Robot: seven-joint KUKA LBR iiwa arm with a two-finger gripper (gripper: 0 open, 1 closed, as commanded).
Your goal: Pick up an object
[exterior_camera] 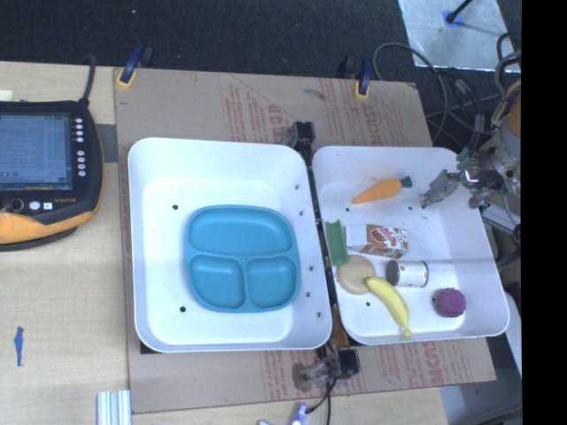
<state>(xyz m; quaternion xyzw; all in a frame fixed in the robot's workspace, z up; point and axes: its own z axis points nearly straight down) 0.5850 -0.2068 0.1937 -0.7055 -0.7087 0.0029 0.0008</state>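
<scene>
the claw (pixel 449 184) hangs over the upper right corner of the right bin (pixel 469 237), its two grey fingers spread apart with nothing between them. just to its left lies the carrot (pixel 379 189), apart from the fingertips. lower in that bin sit a small carton (pixel 383 238), a green strip (pixel 335 242) by the left wall, a can (pixel 409 274), a pale round piece (pixel 356 274), a banana (pixel 391 304) and a purple ball (pixel 450 302). the left bin (pixel 159 237) holds a blue divided plate (pixel 241 257). a pendant (pixel 44 171) rests on the desk (pixel 53 326) at far left.
</scene>
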